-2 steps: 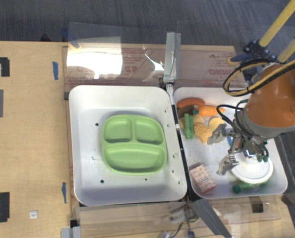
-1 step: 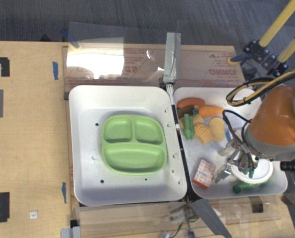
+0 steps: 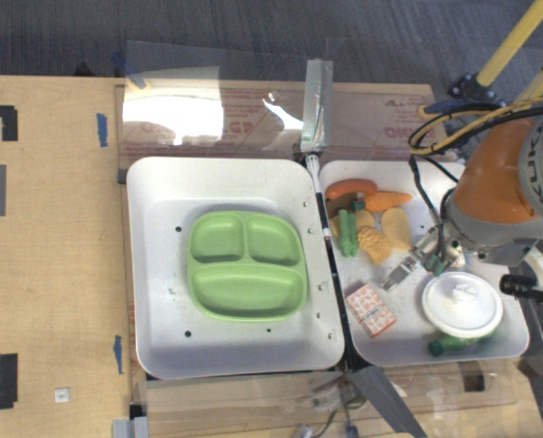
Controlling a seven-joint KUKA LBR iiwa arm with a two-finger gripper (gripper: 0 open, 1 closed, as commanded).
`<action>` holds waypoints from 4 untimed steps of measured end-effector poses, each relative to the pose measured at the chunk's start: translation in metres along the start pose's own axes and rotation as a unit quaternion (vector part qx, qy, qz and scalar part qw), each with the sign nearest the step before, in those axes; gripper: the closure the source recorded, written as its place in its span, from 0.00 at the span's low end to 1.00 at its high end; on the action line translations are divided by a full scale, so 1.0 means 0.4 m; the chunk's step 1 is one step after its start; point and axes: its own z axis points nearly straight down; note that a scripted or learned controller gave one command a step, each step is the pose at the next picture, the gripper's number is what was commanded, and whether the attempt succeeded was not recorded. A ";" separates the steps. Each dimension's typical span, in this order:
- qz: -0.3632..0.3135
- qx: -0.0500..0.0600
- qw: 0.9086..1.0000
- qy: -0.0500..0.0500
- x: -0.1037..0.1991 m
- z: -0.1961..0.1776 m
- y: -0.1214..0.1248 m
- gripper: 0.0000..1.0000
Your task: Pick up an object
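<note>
Reaching in from the right, the arm's gripper [image 3: 421, 263], its finger spread impossible to tell, hovers over the right bin [image 3: 517, 336] beside toy food [image 3: 367, 215], near a green divided plate [image 3: 248, 265].

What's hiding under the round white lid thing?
A green object pokes out from beneath the white lid at its near edge. The rest of it is covered, so I cannot tell what it is.

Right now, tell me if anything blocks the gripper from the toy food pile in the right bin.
Nothing visible does. The gripper sits low in the right bin, just right of the toy food pile. The white round lid and patterned packet lie nearer the camera, off that path.
</note>
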 end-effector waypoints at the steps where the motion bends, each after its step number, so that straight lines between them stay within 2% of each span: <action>1: 0.131 -0.001 0.991 -0.001 0.134 -0.002 -0.096 0.00; 2: 0.226 0.003 0.974 0.002 0.140 -0.004 -0.029 0.00; 3: 0.467 0.001 0.884 0.000 0.009 0.001 -0.007 0.00; 4: 0.568 0.000 0.823 0.001 0.179 -0.002 -0.060 0.00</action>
